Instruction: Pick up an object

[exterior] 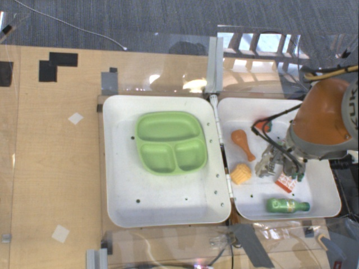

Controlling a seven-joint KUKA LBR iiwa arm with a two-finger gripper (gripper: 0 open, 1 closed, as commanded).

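Just left of the jaws (aperture unclear) lies a yellow waffle piece (241, 174).

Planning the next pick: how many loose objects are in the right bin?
4, though the arm may hide more: a drumstick upper left, a yellow waffle piece below it, a green bottle near the front edge, and a red-and-white packet under the gripper.

A robotics lab: wooden bench (50, 167) with black tape marks (56, 64); two white bins (120, 206); loose cables (61, 21).

Grey arm (342, 122), orange band, black cables, metal jaws.
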